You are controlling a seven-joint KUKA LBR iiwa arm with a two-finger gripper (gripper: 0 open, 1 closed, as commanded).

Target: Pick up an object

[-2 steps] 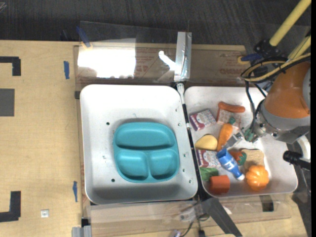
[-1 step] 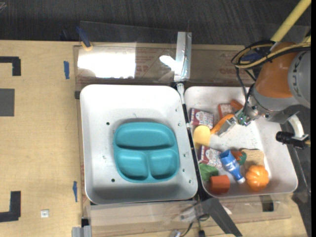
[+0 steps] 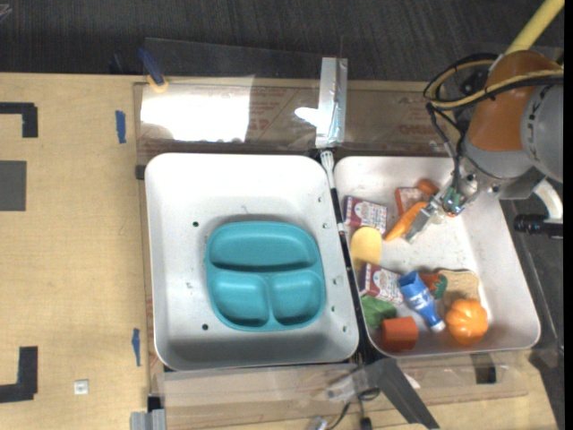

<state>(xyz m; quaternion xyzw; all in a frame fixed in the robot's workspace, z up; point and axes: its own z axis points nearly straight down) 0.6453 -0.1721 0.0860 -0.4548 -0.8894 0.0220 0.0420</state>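
Observation:
The right white bin (image 3: 501,240) holds a jumble of small toys. My gripper (image 3: 424,223) is low inside it, at the upper middle, and its tip lies against the right end of an orange carrot (image 3: 401,224) that rests slantwise on the bin floor. A yellow piece (image 3: 364,244) lies just left of the carrot, and a red item (image 3: 419,193) just above it. The grey arm with its orange band (image 3: 501,115) comes in from the upper right.
Nearer the front of the right bin are a blue bottle (image 3: 419,299), an orange ball (image 3: 466,320), a red block (image 3: 399,331), a green piece (image 3: 376,310) and two red-and-white packets (image 3: 365,211). The left bin (image 3: 170,195) holds a teal divided tray (image 3: 265,272).

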